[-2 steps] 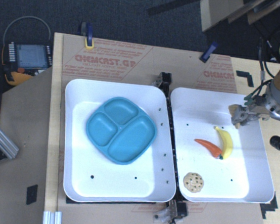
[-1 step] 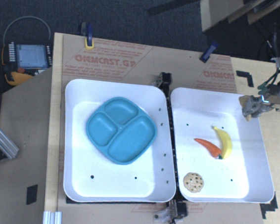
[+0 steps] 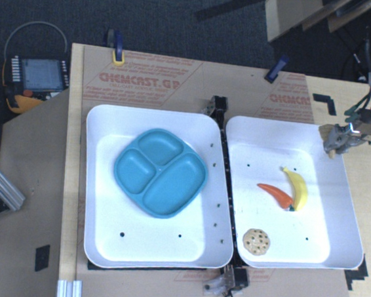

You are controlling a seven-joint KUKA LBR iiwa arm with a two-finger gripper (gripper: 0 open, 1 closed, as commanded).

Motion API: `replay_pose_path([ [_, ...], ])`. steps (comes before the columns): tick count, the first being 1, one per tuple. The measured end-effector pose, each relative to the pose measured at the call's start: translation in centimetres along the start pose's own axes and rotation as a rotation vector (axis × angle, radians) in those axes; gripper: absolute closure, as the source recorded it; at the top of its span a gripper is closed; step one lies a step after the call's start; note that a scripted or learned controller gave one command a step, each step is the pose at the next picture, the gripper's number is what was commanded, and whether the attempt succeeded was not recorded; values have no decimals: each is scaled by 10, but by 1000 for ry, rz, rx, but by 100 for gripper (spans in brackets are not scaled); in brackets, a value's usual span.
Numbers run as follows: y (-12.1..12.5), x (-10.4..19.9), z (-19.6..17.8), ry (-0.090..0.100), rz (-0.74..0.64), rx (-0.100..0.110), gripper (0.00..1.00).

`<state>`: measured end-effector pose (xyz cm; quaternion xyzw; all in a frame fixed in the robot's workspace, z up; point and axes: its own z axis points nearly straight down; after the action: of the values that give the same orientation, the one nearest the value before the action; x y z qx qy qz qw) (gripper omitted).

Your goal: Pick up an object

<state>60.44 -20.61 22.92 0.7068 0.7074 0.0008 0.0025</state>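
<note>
dark carpet surrounds a plywood bench that carries two shallow white bins side by side. the right bin holds the candidates for picking: a banana, an orange carrot lying against it with its tip touching the banana's lower end, and a round cookie apart from them near the front wall. the left bin holds a blue divided plate.

the gripper sits at the right bin's far right corner, over the rim, well apart from all three items and with nothing in it; how far it is open i cannot tell at this size.

judging the risks: a descent from this spot would likely strike the bin rim or close on nothing. the banana and carrot touch, so a grab at either could nudge or drag the other, or pinch both badly. the cookie is flat and low, which probably makes it slip under the tool, and the front wall beside it crowds an approach. the plate is across the divider and no obstacle.
</note>
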Motion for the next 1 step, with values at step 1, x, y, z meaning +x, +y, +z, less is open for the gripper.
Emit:
replay_pose_path([
  [1,8,62,-2,6,-6,5,100],
])
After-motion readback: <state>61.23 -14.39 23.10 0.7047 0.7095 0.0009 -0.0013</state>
